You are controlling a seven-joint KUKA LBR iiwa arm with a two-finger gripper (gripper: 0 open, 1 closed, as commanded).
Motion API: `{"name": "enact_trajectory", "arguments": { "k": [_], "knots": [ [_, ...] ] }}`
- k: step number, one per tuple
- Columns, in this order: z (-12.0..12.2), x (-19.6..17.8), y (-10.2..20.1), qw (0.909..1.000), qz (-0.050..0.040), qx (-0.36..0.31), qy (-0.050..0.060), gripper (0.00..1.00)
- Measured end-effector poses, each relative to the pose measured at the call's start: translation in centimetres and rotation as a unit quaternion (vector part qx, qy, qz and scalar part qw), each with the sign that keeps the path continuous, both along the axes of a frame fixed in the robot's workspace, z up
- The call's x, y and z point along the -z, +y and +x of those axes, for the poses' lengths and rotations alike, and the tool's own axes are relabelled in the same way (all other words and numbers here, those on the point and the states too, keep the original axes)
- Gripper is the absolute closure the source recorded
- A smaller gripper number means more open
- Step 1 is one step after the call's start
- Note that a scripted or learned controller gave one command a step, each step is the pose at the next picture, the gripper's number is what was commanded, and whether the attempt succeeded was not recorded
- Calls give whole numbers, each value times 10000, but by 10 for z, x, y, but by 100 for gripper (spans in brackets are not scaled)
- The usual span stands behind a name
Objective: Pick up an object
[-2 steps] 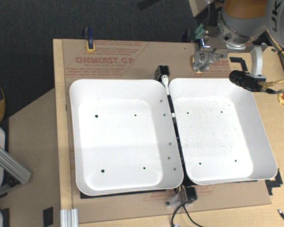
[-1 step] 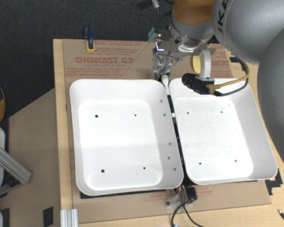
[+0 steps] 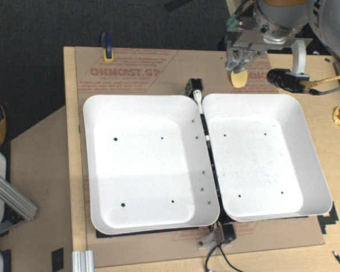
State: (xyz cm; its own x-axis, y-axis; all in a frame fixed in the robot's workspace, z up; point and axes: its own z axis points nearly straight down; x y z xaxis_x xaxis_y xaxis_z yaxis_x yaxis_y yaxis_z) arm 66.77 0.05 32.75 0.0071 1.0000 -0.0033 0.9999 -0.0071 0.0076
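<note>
Tool: the tool point(image 3: 238, 68) hangs from the arm point(image 3: 283, 1) at the far side of the scene, fingers drawn in and pinching the top of a yellow lump point(image 3: 238, 79).
Lump, position: carried in the tool, over the tabletop point(image 3: 73, 152) just behind the far rim of the right bin point(image 3: 309, 120); it is not inside either bin.
Lump, form: small, pale yellow, rounded at its lower end. Its upper part is hidden between the fingers.
Lump, handling (a judgement, not a reading): likely light, and possibly soft or foam-like given its matt, rounded look. It should tolerate a firm squeeze and is unlikely to be fragile. Slip is the main risk, because only the upper end is gripped.
Grip point: across the narrow width, nearer the middle of the lump than the present hold, so that more of the pads bear on it.
Right bin: white and shallow; a few dark dots on its floor.
Left bin: the left bin point(image 3: 93, 152) matches it and lies touching it along the centre seam.
Seam: a black clip point(image 3: 194, 86) sits at its far end.
Far edge: a blue clamp point(image 3: 107, 45) stands on the tabletop, well apart from the tool.
</note>
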Motion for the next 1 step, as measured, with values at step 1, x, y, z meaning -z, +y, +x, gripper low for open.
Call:
{"name": "enact_trajectory", "arguments": {
  "k": [1],
  "knots": [
    [-3,85,74,9999,27,-66,85,100]
  ]
}}
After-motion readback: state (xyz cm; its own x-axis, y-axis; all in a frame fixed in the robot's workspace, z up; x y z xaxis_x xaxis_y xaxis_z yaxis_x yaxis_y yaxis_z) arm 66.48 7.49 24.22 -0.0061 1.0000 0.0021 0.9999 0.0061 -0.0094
